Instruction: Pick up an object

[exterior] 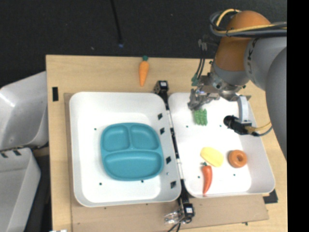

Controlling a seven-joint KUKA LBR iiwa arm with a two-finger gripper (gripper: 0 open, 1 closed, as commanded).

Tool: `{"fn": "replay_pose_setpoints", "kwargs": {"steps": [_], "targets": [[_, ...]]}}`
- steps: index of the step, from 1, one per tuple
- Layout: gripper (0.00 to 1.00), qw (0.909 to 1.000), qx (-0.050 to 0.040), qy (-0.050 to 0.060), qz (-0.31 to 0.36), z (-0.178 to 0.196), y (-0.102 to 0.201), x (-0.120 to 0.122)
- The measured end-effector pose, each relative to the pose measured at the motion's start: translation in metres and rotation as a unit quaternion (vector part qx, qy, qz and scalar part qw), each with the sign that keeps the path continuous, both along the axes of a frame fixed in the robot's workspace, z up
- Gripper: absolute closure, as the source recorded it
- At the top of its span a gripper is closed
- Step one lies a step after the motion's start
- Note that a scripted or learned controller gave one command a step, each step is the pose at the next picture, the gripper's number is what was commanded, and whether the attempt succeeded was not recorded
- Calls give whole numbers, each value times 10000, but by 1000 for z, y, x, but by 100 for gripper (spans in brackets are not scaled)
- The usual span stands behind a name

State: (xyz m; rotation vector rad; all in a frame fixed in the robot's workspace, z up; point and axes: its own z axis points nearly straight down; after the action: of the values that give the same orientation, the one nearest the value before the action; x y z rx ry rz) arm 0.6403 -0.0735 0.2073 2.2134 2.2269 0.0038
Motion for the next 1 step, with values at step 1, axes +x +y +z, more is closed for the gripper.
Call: {"fn": "replay_pose_setpoints", "kwargs": {"steps": [1], "targets": [[100, 10000, 2, 5, -1, 9, 41, 9]]}}
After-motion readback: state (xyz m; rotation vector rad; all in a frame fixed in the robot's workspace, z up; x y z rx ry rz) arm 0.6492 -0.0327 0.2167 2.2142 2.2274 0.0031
